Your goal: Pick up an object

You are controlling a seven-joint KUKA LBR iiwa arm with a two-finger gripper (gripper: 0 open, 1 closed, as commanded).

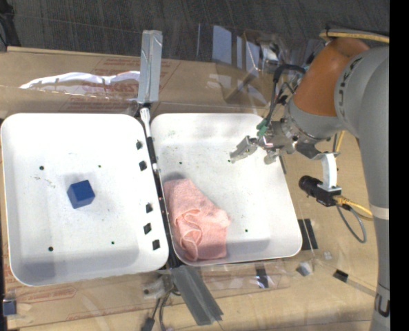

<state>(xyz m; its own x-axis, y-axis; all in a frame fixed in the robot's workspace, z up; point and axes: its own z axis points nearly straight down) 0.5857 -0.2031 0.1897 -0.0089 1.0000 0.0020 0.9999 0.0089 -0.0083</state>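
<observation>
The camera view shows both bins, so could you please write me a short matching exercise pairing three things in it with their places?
Things:
1. blue cube
2. pink cloth
3. gripper

Places:
A. above the right bin's upper part
B. in the left bin
C. at the right bin's lower left, against the divider

Pairs: 1-B, 2-C, 3-A

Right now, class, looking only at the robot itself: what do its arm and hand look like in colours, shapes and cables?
The arm is thick, rounded and grey, with an orange band above the wrist. Thin dark cables loop beside that band. The hand is small, metallic grey and slender, with a green spot near its base.
</observation>
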